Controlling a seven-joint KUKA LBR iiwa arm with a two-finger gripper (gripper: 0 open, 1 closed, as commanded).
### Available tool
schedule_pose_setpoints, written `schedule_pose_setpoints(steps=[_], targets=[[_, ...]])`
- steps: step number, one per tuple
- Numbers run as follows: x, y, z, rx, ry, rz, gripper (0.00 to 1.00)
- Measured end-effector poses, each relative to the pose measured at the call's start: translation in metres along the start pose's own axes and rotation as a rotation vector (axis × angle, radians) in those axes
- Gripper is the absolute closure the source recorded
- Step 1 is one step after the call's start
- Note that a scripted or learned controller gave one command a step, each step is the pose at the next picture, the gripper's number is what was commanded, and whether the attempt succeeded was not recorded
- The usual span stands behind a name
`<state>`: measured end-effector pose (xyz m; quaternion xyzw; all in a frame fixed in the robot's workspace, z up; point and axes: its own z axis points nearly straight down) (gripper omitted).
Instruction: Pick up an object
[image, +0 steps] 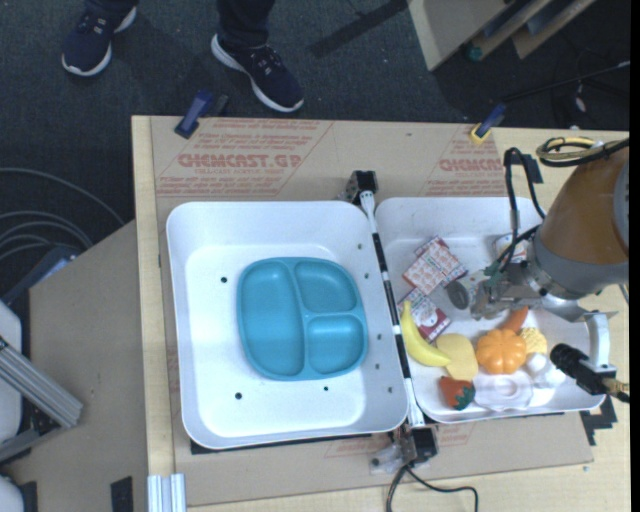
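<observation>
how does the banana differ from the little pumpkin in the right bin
The banana is yellow, long and curved, lying by the right bin's left wall. The pumpkin is orange, round and squat, nearer the middle of the pile. Both look like toy food and lie in the same bin.

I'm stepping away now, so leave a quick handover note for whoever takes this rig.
Gripper: low in the right bin, over the toy pile; nothing visibly held.
Right bin: banana, small orange pumpkin, printed packets, other small toys.
Left bin: a blue divided tray.
Done: no pick visible yet.
Left: grasp one object and lift it.
</observation>
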<state>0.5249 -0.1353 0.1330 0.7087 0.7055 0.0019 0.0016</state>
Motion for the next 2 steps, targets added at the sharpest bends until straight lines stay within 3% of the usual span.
schedule_pose_setpoints(steps=[1, 2], targets=[[0.0, 0.0, 0.0, 0.0, 0.0, 0.0, 0.0], [0.0, 0.073, 0.049, 0.006, 0.0, -0.005, 0.0]])
